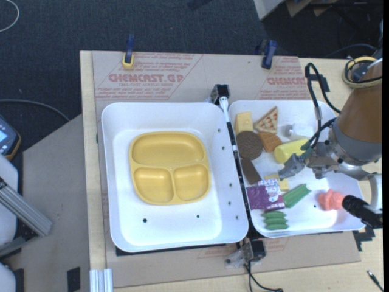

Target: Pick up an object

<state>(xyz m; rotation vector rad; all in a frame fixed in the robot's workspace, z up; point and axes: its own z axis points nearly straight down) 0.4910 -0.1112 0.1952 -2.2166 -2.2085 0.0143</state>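
Note:
The right bin [316,227] holds several toy foods. At its back lie a pale yellow block [244,121] and a pizza slice [267,120]. Below them sit a round brown cookie [248,144], an orange-brown piece [270,142] and a yellow cylinder [288,150]. Nearer the front are a purple packet [262,195], a green pod [296,195], a darker green piece [275,219] and a pink item [330,200]. My gripper [291,166] hangs low over the middle of this bin, just under the yellow cylinder and above the green pod. Nothing shows in its grasp.
The left bin [115,163] carries a yellow three-part plate [168,165]. A small silver thing [289,129] lies near the pizza slice. Black cables [313,87] run along the arm on the right. Blue clamps [129,52] hold the board's far edge.

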